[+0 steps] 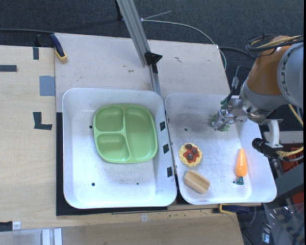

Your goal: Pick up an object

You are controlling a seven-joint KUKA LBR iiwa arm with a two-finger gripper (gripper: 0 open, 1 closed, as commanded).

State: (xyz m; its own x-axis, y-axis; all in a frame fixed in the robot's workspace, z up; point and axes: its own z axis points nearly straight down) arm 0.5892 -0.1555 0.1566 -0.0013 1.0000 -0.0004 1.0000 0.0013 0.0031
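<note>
The gripper (222,121) sits low in the upper part of the right bin (196,105), and from where I stand its fingers are too small and blurred to tell whether they are spread or closed; nothing shows between them. Behind it the grey arm (275,80) with its orange band reaches in from the right. Well apart from the gripper, nearer the front of the same bin, lie three toy foods: a small round tart (190,154) with red topping near the bin's left wall, a tan bread roll (197,181) just below it, and an orange carrot (240,163) off to the right side. The left bin (76,152) holds a green divided plate (125,133), lying flat in its upper half. Both bins rest side by side on the pale surface (102,65)
</note>
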